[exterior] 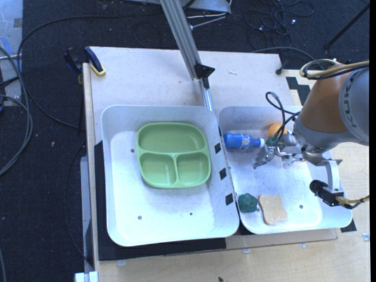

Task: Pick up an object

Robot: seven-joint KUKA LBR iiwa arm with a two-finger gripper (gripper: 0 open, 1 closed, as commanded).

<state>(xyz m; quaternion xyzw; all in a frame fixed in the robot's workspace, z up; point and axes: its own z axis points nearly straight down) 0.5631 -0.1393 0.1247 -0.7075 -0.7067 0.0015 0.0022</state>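
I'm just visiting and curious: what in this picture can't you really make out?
- Gripper, camera view: too small and blurred to tell what it is doing.
- Orange thing: partly behind the arm, shape unclear.
- Blue bottle: label too small to read.
- Green lump: too small to identify.

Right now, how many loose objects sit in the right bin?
4: blue bottle near the divider, orange ball beside the arm, green toy and tan sponge at the front. The arm may hide more.

Fixed above the bench (147, 69), looking down at a slant on both white bins (117, 216), fairly far back; arm (335, 107) entering from the right side of the frame.
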